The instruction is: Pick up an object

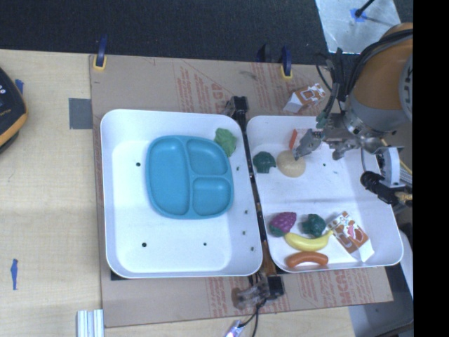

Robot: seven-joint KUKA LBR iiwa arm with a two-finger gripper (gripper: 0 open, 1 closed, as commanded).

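Your gripper (324, 144) hangs over the right bin (393, 223), fingers spread apart and clamped on nothing. One fingertip sits just beside the beige, rounded potato-like piece (290, 164), which lies near the bin's upper left with a dark green lump (264, 161) next to it. You've got bare white floor to its right; the banana (307, 241), sausage (306, 260) and packet (349, 234) crowd the lower rim.

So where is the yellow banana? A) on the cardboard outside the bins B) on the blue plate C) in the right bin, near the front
C: the banana lies in the right bin, near its front edge, between the purple grapes and the hot dog.
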